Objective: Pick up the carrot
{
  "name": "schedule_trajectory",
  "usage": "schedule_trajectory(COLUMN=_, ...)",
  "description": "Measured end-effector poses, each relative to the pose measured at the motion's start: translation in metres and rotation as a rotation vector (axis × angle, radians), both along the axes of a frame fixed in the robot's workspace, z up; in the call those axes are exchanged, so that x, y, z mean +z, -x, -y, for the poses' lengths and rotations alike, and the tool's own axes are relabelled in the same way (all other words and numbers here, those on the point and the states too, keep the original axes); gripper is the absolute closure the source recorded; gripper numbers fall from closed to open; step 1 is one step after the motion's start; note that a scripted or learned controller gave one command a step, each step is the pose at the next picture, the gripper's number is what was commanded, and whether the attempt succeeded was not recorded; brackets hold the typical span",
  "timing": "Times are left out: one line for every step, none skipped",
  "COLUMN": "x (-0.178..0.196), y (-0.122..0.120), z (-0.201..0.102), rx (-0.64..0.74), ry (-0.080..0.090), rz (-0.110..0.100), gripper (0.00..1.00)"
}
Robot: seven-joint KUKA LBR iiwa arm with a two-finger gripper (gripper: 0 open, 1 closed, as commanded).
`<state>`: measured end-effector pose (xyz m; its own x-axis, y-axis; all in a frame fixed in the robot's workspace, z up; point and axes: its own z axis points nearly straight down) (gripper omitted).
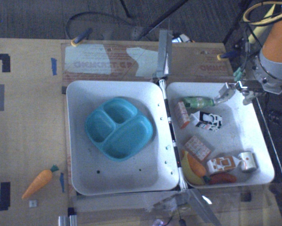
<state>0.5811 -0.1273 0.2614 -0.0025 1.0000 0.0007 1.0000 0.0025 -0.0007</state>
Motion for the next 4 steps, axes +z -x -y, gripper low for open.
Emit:
schedule_trajectory(x=-0.054, y=-0.049, z=-0.016, rx=0.27, ry=0.001, rz=0.003, gripper=0.0)
schedule_trajectory(x=-0.075, y=-0.069, z=-0.062, rx=0.689, ry=0.001, rz=0.003, gripper=0.0)
schedule_trajectory(x=0.026, y=-0.075, z=-0.057, rx=0.642, ry=0.004, rz=0.009, gripper=0.0)
schedule_trajectory(x=0.014, y=-0.086, z=-0.026, rx=0.57, ry=0.004, rz=0.007, gripper=0.0)
